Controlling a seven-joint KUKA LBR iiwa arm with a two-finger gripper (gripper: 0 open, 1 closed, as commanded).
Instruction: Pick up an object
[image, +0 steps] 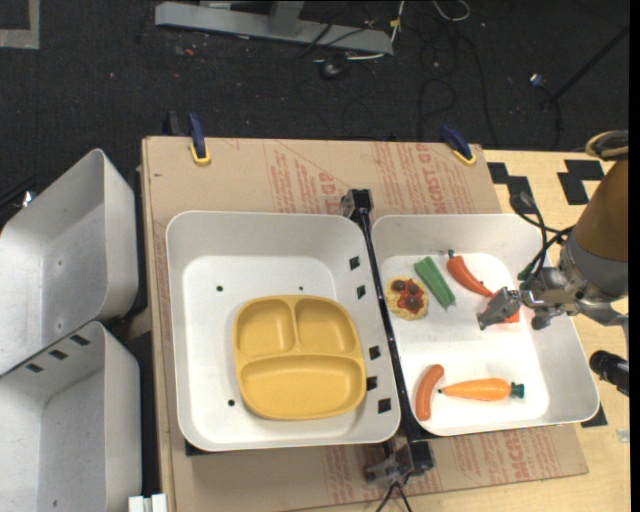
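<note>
Gripper (500, 308) over the right bin (560, 395), fingers' state unclear, beside a chili (468, 274). Worktop (300, 165) print: illegible red lettering.

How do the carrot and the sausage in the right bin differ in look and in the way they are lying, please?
The carrot is orange with a green stem end, while the sausage is plain red-brown. The carrot tapers to a point; the sausage is rounded at both ends and slightly curved. The carrot lies across the bin, whereas the sausage lies nearly lengthwise, beside the carrot's tip. Both rest on the right bin floor near its front edge.
</note>
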